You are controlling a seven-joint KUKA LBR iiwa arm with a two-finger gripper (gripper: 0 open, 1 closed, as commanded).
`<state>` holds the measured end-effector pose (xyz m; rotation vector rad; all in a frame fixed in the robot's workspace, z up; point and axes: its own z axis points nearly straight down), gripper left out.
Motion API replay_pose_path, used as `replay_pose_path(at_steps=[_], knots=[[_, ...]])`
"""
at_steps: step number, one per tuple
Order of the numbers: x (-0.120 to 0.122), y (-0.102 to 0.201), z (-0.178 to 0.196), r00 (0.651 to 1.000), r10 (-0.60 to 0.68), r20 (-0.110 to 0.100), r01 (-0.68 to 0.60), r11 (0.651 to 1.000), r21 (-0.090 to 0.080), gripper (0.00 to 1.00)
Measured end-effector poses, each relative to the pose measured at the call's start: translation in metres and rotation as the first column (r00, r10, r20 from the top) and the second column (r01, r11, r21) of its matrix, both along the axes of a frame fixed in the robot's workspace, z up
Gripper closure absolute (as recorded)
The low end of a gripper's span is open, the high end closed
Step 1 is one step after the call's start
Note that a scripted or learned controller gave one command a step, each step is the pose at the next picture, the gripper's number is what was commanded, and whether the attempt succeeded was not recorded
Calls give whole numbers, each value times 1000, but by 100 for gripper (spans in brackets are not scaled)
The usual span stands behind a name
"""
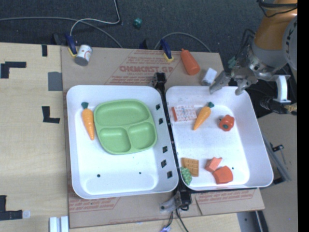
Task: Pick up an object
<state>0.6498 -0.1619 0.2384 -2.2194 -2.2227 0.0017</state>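
Camera view — gripper (230,82): fingers spread, nothing between them, poised over the right bin's (256,129) far rim, likely staged for descent. Candidate objects lie below — carrot (202,117) and red pepper (225,123) nearest; waffle (189,166) further off.

Arm (277,23) cut off by the top and right edges. Print on the card (184,113) in the right bin (256,129) too small to read. Small teal thing (137,21) beyond the bench too tiny to identify.

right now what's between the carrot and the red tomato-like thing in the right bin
Nothing: in the camera view, bare white bin floor separates the carrot from the red piece.
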Motion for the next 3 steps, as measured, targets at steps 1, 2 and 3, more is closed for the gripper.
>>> replay_pose_path(at_steps=[1, 2, 3], knots=[[-9, 10, -140, 1000, -1, 9, 1, 1000, -2, 0], [-8, 11, -129, 1000, 3, 10, -3, 1000, 0, 100], [-6, 78, -54, 1000, 1, 0, -1, 1000, 1, 100]])
